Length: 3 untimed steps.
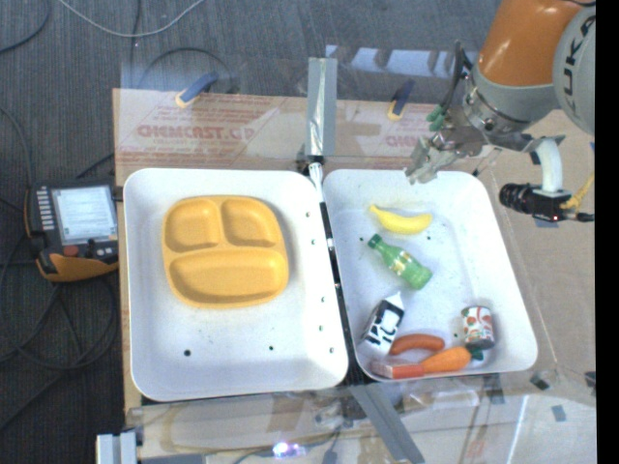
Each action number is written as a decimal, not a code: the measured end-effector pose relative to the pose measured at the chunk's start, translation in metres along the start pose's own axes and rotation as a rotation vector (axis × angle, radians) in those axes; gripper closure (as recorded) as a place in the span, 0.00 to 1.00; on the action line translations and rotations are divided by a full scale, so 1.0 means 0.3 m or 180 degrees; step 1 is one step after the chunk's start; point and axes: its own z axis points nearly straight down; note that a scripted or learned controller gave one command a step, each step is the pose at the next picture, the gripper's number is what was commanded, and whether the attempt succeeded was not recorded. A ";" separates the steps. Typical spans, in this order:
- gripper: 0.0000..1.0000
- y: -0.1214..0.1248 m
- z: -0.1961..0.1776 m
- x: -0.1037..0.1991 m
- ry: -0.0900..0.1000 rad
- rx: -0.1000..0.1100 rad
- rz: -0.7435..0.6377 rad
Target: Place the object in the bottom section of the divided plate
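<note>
In the right bin (503, 259), a curved, smooth yellow banana (400, 220) lies just below the jaws (426, 167), which hover apart from it at the far rim; whether they are open I cannot tell. Nearby lie a green bottle (400, 262) and an orange carrot (445, 361). The moulded yellow divided plate (226, 250) sits in the left bin (155, 356).

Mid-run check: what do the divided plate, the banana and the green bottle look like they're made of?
Divided plate: looks like moulded plastic, matte yellow-orange, one even colour with soft rounded ridges.
Banana: probably a plastic toy; uniform yellow and smooth, no spots.
Green bottle: seems to be glossy plastic, with a bright highlight on its body and a white band; whether it is translucent is hard to tell.
</note>
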 end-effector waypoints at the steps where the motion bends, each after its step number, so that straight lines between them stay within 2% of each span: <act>1: 1.00 0.016 -0.043 0.217 0.0000 -0.0003 -0.1232; 2: 1.00 -0.100 0.342 0.465 0.0006 0.0001 -0.2032; 3: 1.00 -0.226 0.361 0.650 0.0007 0.0003 -0.2763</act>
